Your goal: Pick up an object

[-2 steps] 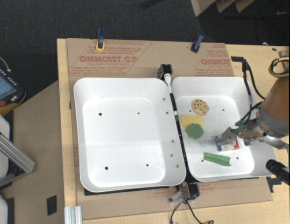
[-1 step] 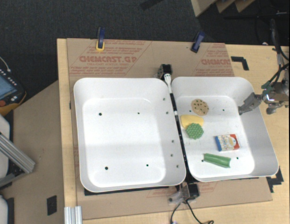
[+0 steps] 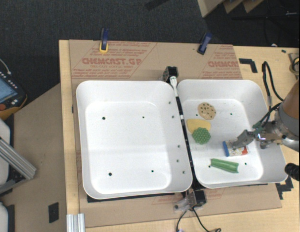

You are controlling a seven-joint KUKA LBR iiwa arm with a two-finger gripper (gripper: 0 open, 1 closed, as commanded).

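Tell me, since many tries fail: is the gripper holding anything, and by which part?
It cannot be told. The gripper is low in the right bin, at a small blue and red object, but no grasp shows.

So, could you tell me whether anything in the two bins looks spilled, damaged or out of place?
Nothing stands out. The right bin holds a cookie, a yellow piece, a green ball, a green pod and a small blue and red item by the gripper, all lying inside the rim.

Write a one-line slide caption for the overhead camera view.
Gripper low in the right bin, over a small blue-and-red item near the cookie, green ball and green pod.
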